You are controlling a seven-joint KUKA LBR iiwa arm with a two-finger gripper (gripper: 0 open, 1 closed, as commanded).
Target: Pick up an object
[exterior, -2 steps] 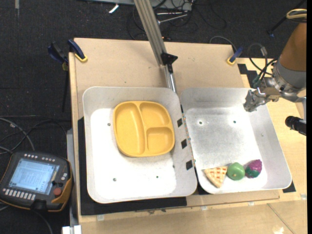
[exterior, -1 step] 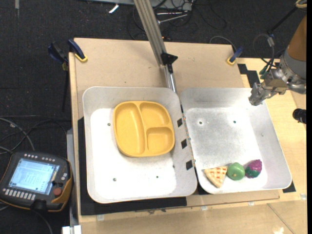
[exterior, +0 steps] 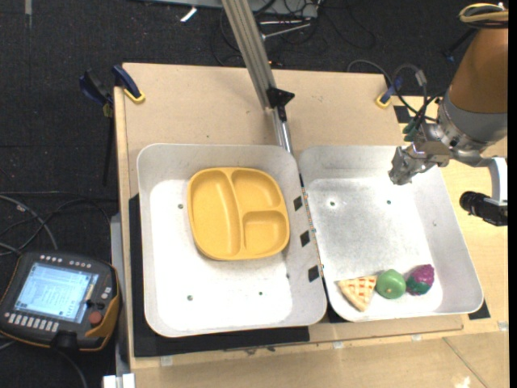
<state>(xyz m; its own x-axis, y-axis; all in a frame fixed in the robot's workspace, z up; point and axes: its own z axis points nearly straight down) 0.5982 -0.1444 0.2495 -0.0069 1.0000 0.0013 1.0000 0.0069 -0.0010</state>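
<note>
White right bin [exterior: 452,241]: gripper [exterior: 401,175] hovers over its far edge, nothing between the fingers; whether they're spread or closed, can't tell from here. Targets sit at the bin's near edge, well apart from it toward the camera: 1 waffle wedge [exterior: 357,291], 1 green apple [exterior: 391,284], 1 purple fruit [exterior: 420,279], in a row. Left bin [exterior: 161,241]: 1 yellow divided plate [exterior: 239,212].

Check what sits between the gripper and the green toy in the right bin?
Nothing: in the camera view, only bare bin floor lies between the gripper and the green toy.
</note>
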